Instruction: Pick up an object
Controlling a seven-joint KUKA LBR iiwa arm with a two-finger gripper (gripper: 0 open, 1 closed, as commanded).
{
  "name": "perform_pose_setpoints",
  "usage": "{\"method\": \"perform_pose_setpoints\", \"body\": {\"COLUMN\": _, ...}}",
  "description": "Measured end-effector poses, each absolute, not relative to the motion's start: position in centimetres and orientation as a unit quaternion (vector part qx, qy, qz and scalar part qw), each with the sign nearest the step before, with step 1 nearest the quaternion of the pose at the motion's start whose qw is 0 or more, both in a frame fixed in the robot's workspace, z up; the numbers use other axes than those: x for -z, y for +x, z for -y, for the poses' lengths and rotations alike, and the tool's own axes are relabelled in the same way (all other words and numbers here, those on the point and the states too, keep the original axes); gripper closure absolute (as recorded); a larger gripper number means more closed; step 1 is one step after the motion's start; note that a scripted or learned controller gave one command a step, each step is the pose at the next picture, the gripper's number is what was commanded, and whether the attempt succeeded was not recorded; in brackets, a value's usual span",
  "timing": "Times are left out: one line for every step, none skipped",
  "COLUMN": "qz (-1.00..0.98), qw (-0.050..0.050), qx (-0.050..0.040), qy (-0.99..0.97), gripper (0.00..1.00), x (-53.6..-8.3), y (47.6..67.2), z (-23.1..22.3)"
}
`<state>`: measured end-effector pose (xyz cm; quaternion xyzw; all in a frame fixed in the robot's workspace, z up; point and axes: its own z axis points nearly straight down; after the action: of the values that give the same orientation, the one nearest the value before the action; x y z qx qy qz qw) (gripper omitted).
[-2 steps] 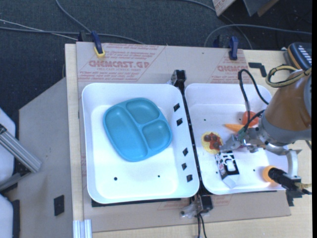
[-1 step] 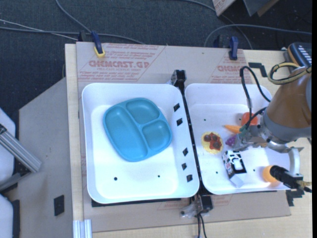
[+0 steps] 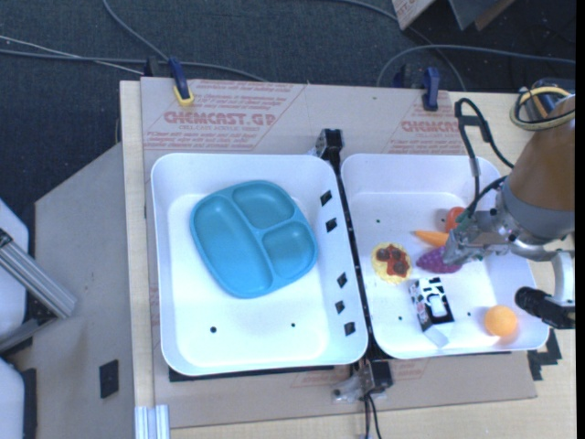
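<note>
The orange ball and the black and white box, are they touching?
Apart. The camera view shows bare white bin floor between the orange ball and the black and white box.

Two white bins; one blue plate; five small objects.

Red print reading "CHEMCAST GP" runs along the brown protective sheet behind the left bin, with finer lines beneath it too small to read. The same red lettering repeats behind the right bin, partly hidden.
</note>
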<state>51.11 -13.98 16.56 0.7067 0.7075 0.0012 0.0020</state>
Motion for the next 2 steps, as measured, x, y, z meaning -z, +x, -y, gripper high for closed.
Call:
{"method": "perform_pose_setpoints", "body": {"qz": -0.708, "qw": 0.003, "qx": -0.0022, "qy": 0.706, "gripper": 1.0, "x": -23.0, "y": 51.5, "z": 13.7}}
{"method": "perform_pose_setpoints", "body": {"qz": -0.708, "qw": 0.003, "qx": -0.002, "qy": 0.706, "gripper": 1.0, "x": -28.4, "y": 51.6, "z": 13.7}}
